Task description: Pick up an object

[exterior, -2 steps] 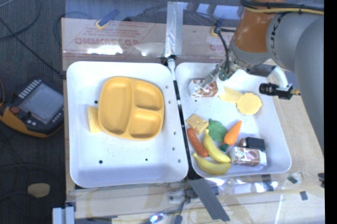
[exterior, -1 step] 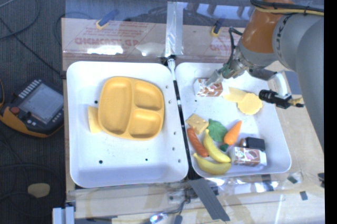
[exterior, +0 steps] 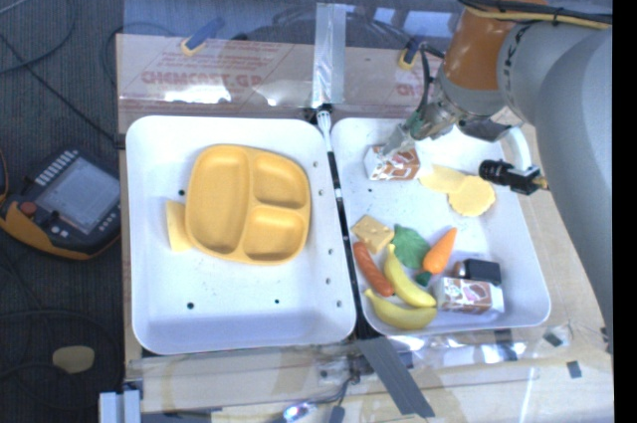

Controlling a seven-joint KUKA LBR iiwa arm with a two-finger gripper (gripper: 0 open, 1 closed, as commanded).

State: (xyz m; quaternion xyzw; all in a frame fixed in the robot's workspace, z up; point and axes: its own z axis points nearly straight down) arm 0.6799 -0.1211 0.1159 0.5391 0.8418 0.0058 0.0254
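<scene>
The gripper [exterior: 402,143] sits low in the far-left corner of the right bin [exterior: 530,252], right at the top edge of a small brown-and-white carton [exterior: 394,164]. At this angle there's no telling whether it's open or closed, or whether it actually has the carton, so that counts as unknown. The carton looks like the target. It lies tilted, close to the wall between the two bins, with a bit of bare white floor around it.

Going outward, two pale yellow slices [exterior: 458,189] lie just to the right of the carton. Nearer the camera the pile gets crowded: a cracker [exterior: 372,232], a green leafy piece [exterior: 408,243], a carrot [exterior: 439,251], a red sausage [exterior: 366,268], a pair of bananas [exterior: 402,297], a black block [exterior: 483,269] and a second, bigger carton [exterior: 470,296]. The left bin [exterior: 159,297] holds a yellow divided tray [exterior: 247,204].

To do this step well, the arm probably wants to centre over the carton's narrow side, not clip just its top edge. It should go all the way down before closing and then lift straight up. The divider wall is close, so a sideways drag could jam the carton against it. A light carton can also slide out of a corner pinch, so squaring up first looks like the safer bet.
</scene>
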